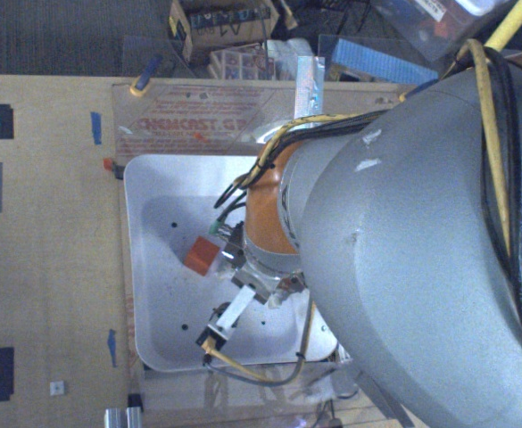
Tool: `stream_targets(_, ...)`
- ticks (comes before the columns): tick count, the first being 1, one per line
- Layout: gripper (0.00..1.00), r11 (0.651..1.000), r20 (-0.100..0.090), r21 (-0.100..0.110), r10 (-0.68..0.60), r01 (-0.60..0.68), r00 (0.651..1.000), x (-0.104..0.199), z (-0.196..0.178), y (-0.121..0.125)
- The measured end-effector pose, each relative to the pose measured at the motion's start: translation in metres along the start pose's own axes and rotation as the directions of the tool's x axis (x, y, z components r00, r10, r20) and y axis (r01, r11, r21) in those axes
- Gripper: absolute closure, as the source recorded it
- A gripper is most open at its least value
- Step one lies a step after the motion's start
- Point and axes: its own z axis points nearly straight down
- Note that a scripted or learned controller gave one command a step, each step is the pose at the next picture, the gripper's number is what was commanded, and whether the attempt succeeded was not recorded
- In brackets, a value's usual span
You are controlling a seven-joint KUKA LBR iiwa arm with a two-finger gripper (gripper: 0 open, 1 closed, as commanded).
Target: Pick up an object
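— One orange block (202, 255) lies in the white bin (149, 194), just beside the tool (243, 270). Approach step?
— Seemingly. Whether the tool grips it, I cannot tell; next it needs centring over the block.

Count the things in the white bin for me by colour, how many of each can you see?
Orange block: 1
Green thing, mostly hidden beside the arm: 1
Total that can be seen in the white bin: 2
The arm covers much of the bin, so more may lie under it.
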Motion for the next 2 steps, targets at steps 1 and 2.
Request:
stream_targets(1, 0.00, 0.936, -0.009, -0.006, 0.351, -0.351, 0.936, 0.038, 0.028, -0.041)
stream_targets(2, 0.00, 0.703, 0.002, 0.030, 0.711, -0.711, 0.703, 0.053, 0.028, -0.035)
